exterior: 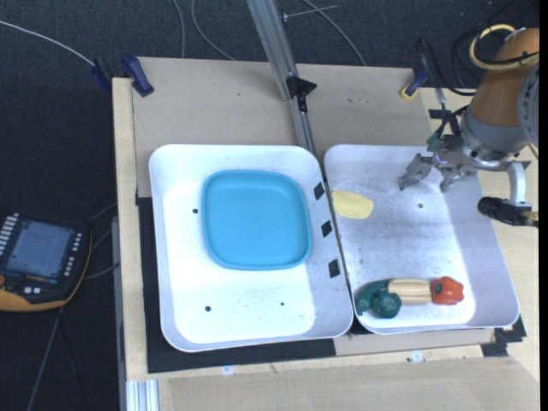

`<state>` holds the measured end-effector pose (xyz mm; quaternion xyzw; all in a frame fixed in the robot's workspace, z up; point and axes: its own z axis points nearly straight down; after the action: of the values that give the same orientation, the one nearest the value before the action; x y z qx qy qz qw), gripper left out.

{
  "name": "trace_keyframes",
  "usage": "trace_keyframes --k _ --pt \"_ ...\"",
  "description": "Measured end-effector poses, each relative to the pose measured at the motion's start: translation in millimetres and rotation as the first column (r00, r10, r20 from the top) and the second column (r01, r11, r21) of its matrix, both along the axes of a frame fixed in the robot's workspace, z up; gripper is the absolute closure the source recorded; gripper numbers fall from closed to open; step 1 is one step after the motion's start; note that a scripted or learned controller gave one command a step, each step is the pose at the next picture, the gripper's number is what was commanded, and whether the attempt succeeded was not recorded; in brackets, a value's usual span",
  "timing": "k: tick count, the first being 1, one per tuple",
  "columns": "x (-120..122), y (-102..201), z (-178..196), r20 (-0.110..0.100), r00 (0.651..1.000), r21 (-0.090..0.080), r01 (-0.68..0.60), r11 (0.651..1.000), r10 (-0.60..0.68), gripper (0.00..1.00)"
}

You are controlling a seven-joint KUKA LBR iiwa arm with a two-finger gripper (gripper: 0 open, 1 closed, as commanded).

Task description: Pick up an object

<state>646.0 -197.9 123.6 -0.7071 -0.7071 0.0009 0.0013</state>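
My gripper hangs over the upper right part of the right bin, its two fingers spread open with nothing between them. A yellow, flat rounded object lies near the right bin's left wall, well to the left of the gripper. Along the bin's front edge lie a dark green object, a tan cylinder and a red object in a row. A blue square plate sits in the left bin.
A slanted metal pole rises from the bench behind the gap between the bins. A handheld pendant lies on the floor at the left. Blue and yellow clamps hold the bench's back corners. Cables run over the dark floor.
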Motion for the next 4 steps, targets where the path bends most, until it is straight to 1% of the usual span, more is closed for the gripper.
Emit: trace_keyframes --k 1,2,3,4 --pt "2 0 14 0.006 1.0 -0.001 -0.001 1.0 0.001 1.0" --pt "-3 1 76 0.009 1.0 -0.002 0.0 1.0 0.0 1.0" --pt "-2 1 94 0.006 1.0 -0.001 0.0 1.0 0.0 1.0" --pt "-11 60 92 0.004 1.0 0.001 -0.004 1.0 0.004 1.0"
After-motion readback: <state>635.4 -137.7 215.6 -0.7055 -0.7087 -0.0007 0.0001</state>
